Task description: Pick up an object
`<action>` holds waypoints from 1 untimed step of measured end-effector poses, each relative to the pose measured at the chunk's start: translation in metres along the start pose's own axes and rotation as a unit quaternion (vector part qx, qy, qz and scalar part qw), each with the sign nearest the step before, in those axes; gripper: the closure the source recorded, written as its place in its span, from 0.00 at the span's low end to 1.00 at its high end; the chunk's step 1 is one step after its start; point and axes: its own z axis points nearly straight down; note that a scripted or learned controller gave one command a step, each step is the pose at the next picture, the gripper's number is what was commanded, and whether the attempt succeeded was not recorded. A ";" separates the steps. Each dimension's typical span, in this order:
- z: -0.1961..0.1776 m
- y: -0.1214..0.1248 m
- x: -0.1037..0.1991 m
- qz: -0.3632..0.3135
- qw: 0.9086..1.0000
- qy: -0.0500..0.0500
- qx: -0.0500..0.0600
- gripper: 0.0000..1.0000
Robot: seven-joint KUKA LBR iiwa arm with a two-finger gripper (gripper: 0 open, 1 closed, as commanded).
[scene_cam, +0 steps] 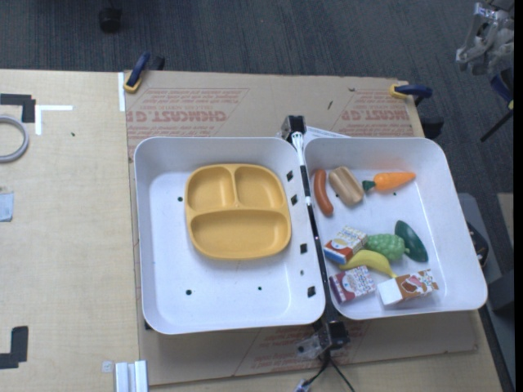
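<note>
Yellow divided plate (238,211) in the left white bin (155,243), on cardboard sheet (212,109) with blue clamps (137,71).

- A robotics lab: cardboard sheet (270,104) clamped by blue-and-yellow clamps (136,71) to the counter (65,243).
- White bins (159,300) of toy food, dark carpet (286,23) around.
</note>
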 end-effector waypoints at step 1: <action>-0.009 0.001 0.000 -0.002 1.000 -0.001 0.000 1.00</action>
